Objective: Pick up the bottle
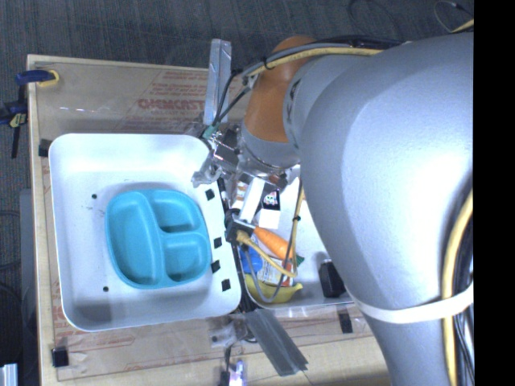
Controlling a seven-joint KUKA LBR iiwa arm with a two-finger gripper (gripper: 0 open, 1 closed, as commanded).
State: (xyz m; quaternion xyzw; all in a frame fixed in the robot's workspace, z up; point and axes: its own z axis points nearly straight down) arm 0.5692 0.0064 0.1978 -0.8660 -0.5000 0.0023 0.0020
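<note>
Grey arm (386, 175) hogs the right side. White left bin (72, 215) holding a blue divided tray (157, 236) sits left of the claw (241, 207); can't tell its grip. Just below it, something orange (272, 241) and yellow (269, 288); bottle not identifiable.

Illumination is bright and even, apparently from overhead. The left bin (72, 215) is near overexposure; its white walls lose detail. Soft shadow lies along the bin's lower edge and beside the blue tray (157, 236). The arm (386, 175) shows a broad diffuse sheen and is slightly soft, being close to the lens. The floor (121, 14) appears dark and grainy. Overall sharpness is moderate.
</note>
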